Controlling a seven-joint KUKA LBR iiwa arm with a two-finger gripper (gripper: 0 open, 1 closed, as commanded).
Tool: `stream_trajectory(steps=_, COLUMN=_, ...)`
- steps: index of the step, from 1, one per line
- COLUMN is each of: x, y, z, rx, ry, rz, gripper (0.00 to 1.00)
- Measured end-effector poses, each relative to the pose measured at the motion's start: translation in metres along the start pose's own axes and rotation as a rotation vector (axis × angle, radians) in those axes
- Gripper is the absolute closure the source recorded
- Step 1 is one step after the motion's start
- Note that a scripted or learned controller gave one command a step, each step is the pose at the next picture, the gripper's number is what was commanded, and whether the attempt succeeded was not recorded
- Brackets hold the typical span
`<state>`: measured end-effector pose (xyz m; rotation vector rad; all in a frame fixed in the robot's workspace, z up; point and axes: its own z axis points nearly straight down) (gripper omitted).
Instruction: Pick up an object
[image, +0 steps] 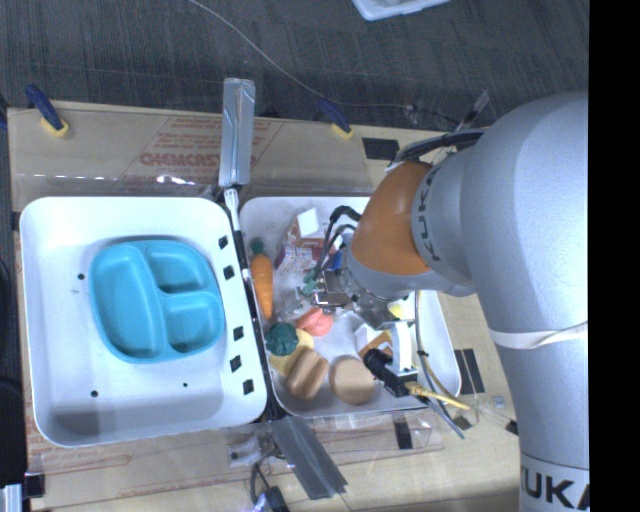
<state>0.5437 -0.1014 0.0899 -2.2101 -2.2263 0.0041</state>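
My gripper (326, 291) reaches down into the right bin (441, 352), low over the middle of its pile. Just below it lies a pink-red piece (316, 322). An orange carrot (262, 283) rests along the bin's left wall, with a dark green lump (281, 340) under it. Two tan bread rolls (306, 375) (350, 381) sit at the near edge. A white block (306, 220) and a crinkled packet (293, 250) lie at the far end. The wrist hides the bin's right half.
The left bin (50, 300) holds a blue divided tray (155, 295). A grey metal bar (237, 135) stands up behind the divider between the bins. Blue clamps (45, 108) (335, 115) grip the cardboard at the back.
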Motion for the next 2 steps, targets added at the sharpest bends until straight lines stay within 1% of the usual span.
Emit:
stream_trajectory(steps=1, x=-0.001, y=-0.001, z=-0.009, rx=0.004, ry=0.000, rz=-0.003, gripper=1.00)
stream_trajectory(steps=2, x=0.077, y=0.008, z=-0.102, rx=-0.002, ry=0.001, rz=0.042, gripper=1.00)
